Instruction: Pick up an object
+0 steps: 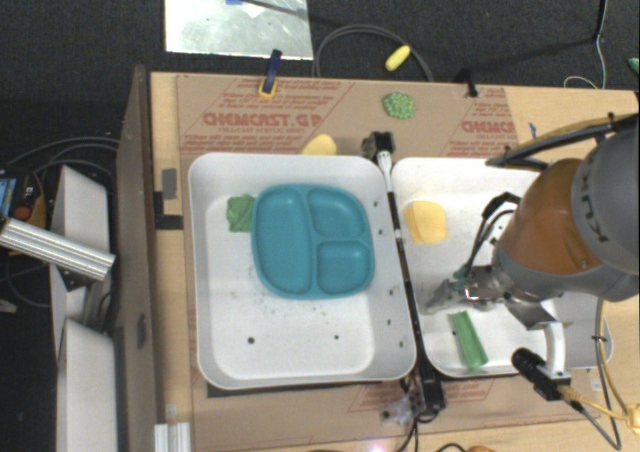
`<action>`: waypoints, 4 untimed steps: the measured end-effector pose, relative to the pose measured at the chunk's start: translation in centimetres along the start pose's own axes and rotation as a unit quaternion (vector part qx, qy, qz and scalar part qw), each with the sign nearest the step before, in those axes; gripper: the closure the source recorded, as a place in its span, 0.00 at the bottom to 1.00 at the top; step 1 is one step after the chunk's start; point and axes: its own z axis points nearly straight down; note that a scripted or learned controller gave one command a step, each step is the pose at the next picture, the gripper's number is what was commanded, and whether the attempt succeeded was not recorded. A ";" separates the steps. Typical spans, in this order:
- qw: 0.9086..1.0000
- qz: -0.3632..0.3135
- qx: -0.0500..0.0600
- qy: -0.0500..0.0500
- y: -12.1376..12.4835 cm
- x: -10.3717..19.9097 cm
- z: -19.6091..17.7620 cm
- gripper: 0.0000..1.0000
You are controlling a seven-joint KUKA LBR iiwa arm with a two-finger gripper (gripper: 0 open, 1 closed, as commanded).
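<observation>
The arm leans in over the right bin (pixel 440 180), its grey body and orange band covering much of that bin's right half. The pincer (pixel 462 292) sits low over the bin floor, just above the upper end of a green stick-shaped object (pixel 467 338) that lies slanted near the bin's front wall. A pale yellow object (pixel 426 221) rests farther back in the same bin, apart from the pincer. The wrist hides the tips and the picture is soft there, so I cannot tell whether the pincer is released or clenched, and nothing can be seen gripped in it.

Risks from here: the green stick looks like the likely target, but it is narrow and lies askew, so a closing grip could nudge it aside or clip one end and let it pivot out. It also sits close to the front wall, which may crowd the approach. A dangling cable near the wrist could brush things.

The left bin (pixel 215 340) holds a teal divided plate (pixel 312 240) with a green leafy piece (pixel 240 211) touching its left rim. The counter (pixel 250 120) is lined with printed cardboard; a yellow piece (pixel 320 145) and a green round piece (pixel 399 105) lie on it behind the bins. Dark carpet, cables and a shiny metal sheet (pixel 238 0) surround the counter.
</observation>
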 end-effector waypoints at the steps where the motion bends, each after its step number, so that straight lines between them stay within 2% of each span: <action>1: 1.000 -0.001 -0.009 -0.003 13.5 -3.0 -2.8 0.00; 2: 1.000 -0.001 -0.001 0.000 12.7 0.9 0.0 0.00; 3: 1.000 -0.001 -0.003 -0.001 16.5 -0.1 -0.2 0.00; 4: 1.000 0.002 -0.001 -0.001 15.1 0.2 0.0 0.00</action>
